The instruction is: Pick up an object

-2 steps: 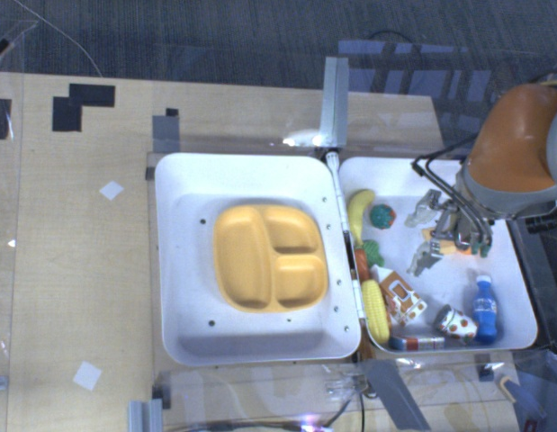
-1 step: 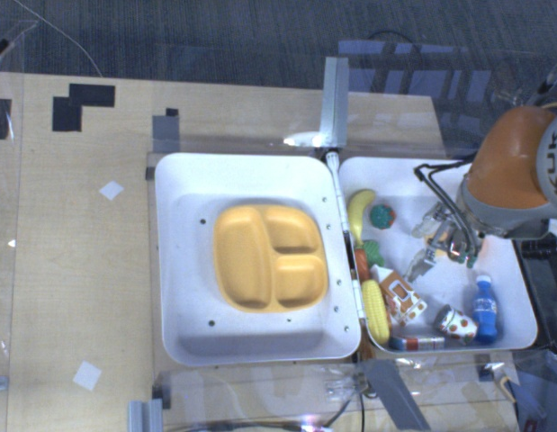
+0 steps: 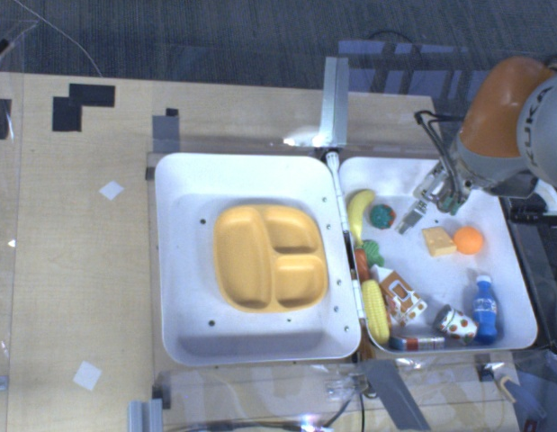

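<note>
My gripper [image 3: 422,209] hangs over the back of the right bin [image 3: 521,322], its fingers apart with nothing between them. Just left of it lie a teal ball [image 3: 381,216] and a yellow banana [image 3: 360,211]. A cheese-coloured block [image 3: 437,241] and an orange ball [image 3: 470,240] sit just below and right of the fingertips. Toward the front are a corn cob [image 3: 374,304], a small printed carton [image 3: 400,295], a blue bottle [image 3: 483,310], a red and blue marker [image 3: 417,341] and a small green piece [image 3: 371,251].
The left bin [image 3: 184,331] holds a yellow divided tray [image 3: 267,257] in its middle. A metal post [image 3: 335,106] rises behind the wall between the bins. The arm's orange band [image 3: 498,106] stands over the right bin's back right corner.
</note>
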Motion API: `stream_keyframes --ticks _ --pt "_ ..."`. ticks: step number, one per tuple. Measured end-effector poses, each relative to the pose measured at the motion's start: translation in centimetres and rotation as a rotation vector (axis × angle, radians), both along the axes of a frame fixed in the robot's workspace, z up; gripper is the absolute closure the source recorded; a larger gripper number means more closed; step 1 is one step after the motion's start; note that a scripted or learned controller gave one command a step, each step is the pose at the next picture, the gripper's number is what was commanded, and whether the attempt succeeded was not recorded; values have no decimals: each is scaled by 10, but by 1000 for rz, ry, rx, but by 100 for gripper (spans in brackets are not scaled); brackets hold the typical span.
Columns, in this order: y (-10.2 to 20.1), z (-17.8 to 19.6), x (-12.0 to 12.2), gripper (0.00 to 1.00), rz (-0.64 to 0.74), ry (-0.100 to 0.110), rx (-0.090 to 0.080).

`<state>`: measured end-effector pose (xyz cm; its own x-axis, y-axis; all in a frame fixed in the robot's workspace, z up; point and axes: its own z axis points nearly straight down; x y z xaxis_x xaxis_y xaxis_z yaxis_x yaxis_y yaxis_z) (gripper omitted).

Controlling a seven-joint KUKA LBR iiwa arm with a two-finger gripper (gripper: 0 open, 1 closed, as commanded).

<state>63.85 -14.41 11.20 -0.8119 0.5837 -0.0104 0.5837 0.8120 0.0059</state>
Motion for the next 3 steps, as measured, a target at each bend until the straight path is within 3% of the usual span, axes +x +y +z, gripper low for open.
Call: stream_keyframes --ticks 1,2,3 --pt "8 -23 -26 0 -145 0 2" --pt "-17 -23 -18 0 49 0 -2" --pt "-12 -23 -61 0 -74 0 1"
